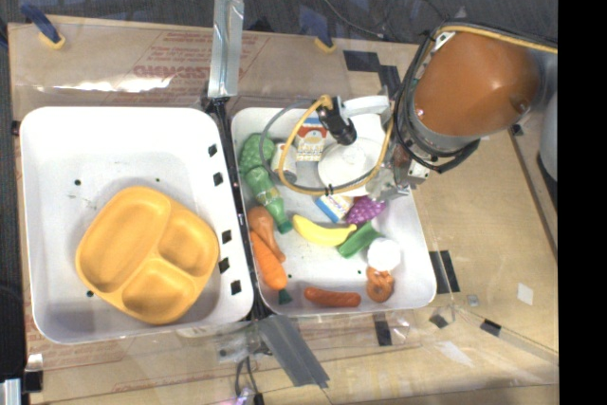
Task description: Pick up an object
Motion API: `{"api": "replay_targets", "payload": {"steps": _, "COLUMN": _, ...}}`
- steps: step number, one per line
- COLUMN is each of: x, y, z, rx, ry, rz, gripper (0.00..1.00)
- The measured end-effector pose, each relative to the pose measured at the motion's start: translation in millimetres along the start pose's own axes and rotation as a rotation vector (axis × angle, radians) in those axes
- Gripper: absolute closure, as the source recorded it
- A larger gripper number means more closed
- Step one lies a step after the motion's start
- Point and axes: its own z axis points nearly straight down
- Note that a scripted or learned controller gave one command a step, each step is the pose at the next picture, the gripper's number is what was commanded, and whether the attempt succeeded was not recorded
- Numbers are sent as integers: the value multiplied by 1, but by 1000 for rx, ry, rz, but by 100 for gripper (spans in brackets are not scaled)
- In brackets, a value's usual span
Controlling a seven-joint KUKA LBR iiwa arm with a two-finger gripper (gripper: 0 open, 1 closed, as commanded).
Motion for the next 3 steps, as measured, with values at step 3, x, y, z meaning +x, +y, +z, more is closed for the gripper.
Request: {"api": "replay_targets", "payload": {"steps": 3, "x": 75, "y": -13, "z": 0, "rx": 0, "ry": 0, "rz": 3, "gripper": 100}}
